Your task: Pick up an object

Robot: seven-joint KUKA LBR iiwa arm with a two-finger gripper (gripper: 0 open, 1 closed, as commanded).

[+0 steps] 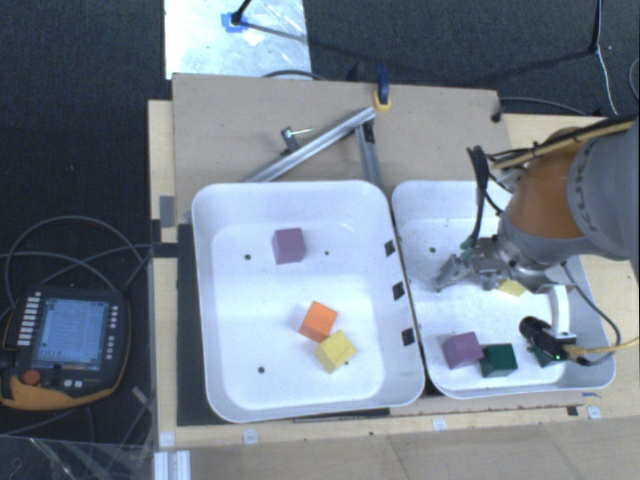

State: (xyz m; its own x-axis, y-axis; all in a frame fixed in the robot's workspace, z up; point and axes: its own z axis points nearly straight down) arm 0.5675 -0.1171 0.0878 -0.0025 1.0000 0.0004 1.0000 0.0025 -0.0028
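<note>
One pincer (pixel 478 268) hangs low in the right bin (pixel 425 208); whether it grips anything I cannot tell. A pale yellow block (pixel 512 289) lies just beside it, a purple block (pixel 462 348) and green block (pixel 498 359) nearer the front rim.

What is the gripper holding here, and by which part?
It cannot be told: the gripper sits low in the right bin, a yellow block beside it.
</note>
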